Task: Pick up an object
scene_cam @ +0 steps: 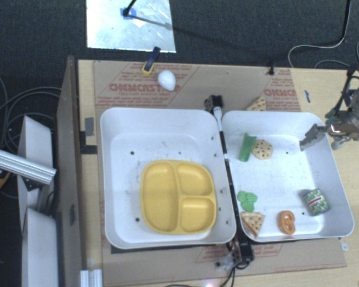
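Gripper: at the far right rim of the right bin, low over the edge. Fingers hard to read at this size, can't tell if apart or together. Nothing visible between them.
Arm: enters from the right, wrist sits outside the bin wall, so the tool looks parked at the edge, not over any item.
Right bin: holds all the loose pick candidates, likely the source bin.
Green block: upper left of right bin, leaning slightly, touching or just beside the cookie. Tight pair, awkward to grab singly.
Green leafy piece: lower left, just above the pizza slice, both close to the divider wall. Wall leaves little finger room.
Pretzel: near the front wall, lies flat, apart from neighbours.
Green can: lower right, on its side, well apart from others. Judged the easiest pick and the nearest item to the gripper.
Left bin: holds the yellow divided plate, sitting flat, compartments bare. Probably a drop spot.
White egg: outside the bins on the cardboard behind the left bin, not a likely target.
Task progress: judged not started, no object lifted.
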